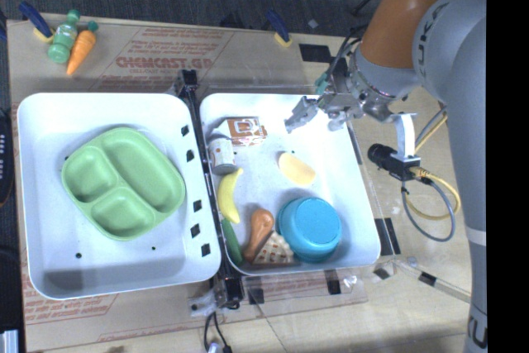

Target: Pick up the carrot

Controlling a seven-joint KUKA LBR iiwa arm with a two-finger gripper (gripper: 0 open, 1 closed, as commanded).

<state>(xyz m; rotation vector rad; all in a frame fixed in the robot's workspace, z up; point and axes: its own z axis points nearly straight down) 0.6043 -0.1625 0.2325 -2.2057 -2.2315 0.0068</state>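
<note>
One carrot (outside both bins) lies well apart from the end effector

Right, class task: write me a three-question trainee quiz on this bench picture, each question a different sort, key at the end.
1. True or false: the orange toy carrot with a green top lies inside the right shallow white bin.
2. Which bin holds the pale green divided plastic tray? A) left B) right
3. Fill in: the round blue plastic bowl sits in the ____ bin.

Key
1. False; it lies on the bench board beyond the left shallow white bin, by the far left corner.
2. A
3. right; the arm's gripper hangs over that bin's far side.
</note>
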